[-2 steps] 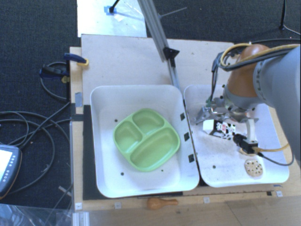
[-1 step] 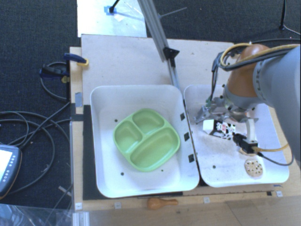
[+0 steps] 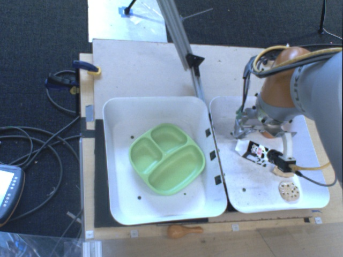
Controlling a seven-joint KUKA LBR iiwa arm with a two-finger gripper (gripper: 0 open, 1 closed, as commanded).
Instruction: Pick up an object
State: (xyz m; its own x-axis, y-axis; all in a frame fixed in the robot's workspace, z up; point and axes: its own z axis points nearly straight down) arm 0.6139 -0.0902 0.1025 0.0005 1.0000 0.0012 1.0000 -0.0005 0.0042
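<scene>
The gripper [image 3: 247, 128] hangs low in the right bin [image 3: 231, 194], at about ten o'clock from a small black-and-white card [image 3: 256, 152] lying flat, likely its target. Whether it grips anything cannot be told. The green plate [image 3: 167, 158] sits centred in the left bin [image 3: 120, 197].

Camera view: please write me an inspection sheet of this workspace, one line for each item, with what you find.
Surface: bench bears two white bins side by side, left bin and right bin.
Job's things: green divided plate in the left bin; black-and-white packet and round cookie-like piece in the right bin.
Clutter: brown wooden piece on the bench's front edge.
Grippers: gripper low over the right bin, beside the packet; holds nothing that can be seen.
Cables: yellow cable crossing the right bin; dark cables on the floor at left.
Surroundings: dark carpet; blue clamp; screen device.
</scene>
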